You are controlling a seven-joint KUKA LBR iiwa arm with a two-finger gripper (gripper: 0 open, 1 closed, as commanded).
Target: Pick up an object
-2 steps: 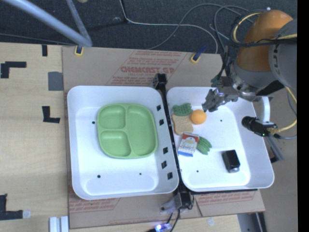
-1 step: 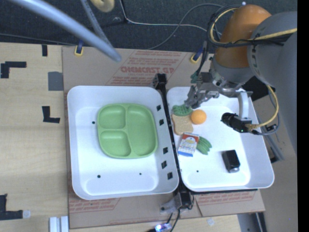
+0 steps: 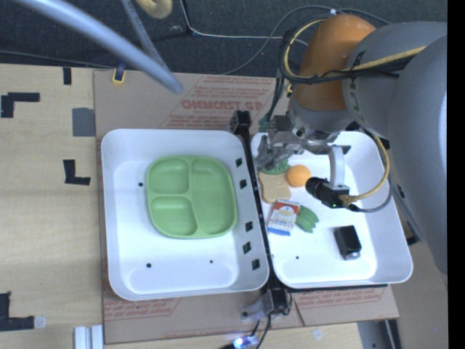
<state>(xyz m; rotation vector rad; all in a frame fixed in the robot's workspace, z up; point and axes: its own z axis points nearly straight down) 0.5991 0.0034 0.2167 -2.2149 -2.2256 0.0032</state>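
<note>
A tan slice of toy bread (image 3: 275,187), one of several small objects on offer, lies near the left wall of the right-hand shallow white bin (image 3: 378,267), just under the two-finger gripper (image 3: 274,155) of the grey arm, which hangs low over the bin's upper left corner; whether the gripper is spread or closed cannot be told from above, and nothing is visibly held in it. A scrap of green shows right at the tool's tip, too hidden to identify. Just beside the bread, toward the bin's middle, sits a small orange ball (image 3: 298,175); below them lie a small red, white and blue printed packet (image 3: 283,218) and, touching its right side, a green pod-shaped toy (image 3: 307,219). A black rectangular block (image 3: 348,241) rests well apart, toward the lower right corner. The left-hand white bin (image 3: 123,267) carries a pale green divided plate (image 3: 192,195) near its centre. By the look of it, the pick is at the approach or descent stage, with no grasp confirmed. The next move would call for settling squarely over one item, likely the bread or the green piece, closing, then lifting straight up without nudging the crowded neighbours.
</note>
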